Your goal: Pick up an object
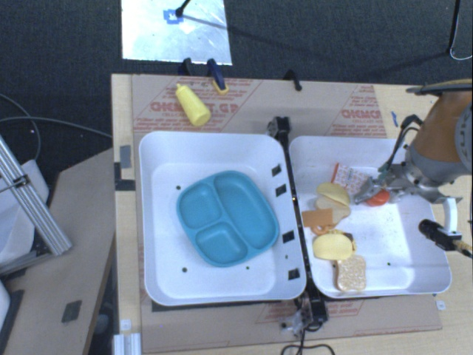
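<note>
Arm (443, 135) reaches low into right bin (421, 272), gripper (372, 193) over red piece (378, 197).

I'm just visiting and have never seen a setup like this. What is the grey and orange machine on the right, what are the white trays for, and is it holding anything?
You are looking down at a slant from one fixed camera above a bench. The grey and orange thing is a robot arm reaching in from the right. At its tip is a two-finger gripper, its hand for picking things up.

The two white trays are shallow bins. The left bin holds a blue divided plate. The right bin holds toy food: yellow pieces, a slice of toast, a patterned packet and a small red piece.

The gripper sits low over that red piece, but I cannot tell whether it has gripped it. A yellow bottle lies on the bench behind the bins.
</note>
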`<control>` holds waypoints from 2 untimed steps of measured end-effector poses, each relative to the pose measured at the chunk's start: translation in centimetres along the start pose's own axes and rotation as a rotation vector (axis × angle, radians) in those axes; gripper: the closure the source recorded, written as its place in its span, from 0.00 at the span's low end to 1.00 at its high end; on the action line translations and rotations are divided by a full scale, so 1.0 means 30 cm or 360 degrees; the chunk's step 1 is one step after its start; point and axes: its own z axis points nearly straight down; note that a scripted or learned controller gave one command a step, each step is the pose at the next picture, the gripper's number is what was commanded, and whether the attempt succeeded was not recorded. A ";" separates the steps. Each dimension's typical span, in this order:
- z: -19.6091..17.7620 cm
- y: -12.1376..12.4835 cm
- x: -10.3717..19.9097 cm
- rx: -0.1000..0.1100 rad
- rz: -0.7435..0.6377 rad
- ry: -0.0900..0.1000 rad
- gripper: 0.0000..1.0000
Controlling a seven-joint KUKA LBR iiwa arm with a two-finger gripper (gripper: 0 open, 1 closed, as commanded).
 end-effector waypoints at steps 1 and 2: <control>-0.053 0.008 0.001 -0.0012 -0.0001 -0.0002 1.00; -0.449 0.142 0.253 -0.0025 -0.0019 0.0001 1.00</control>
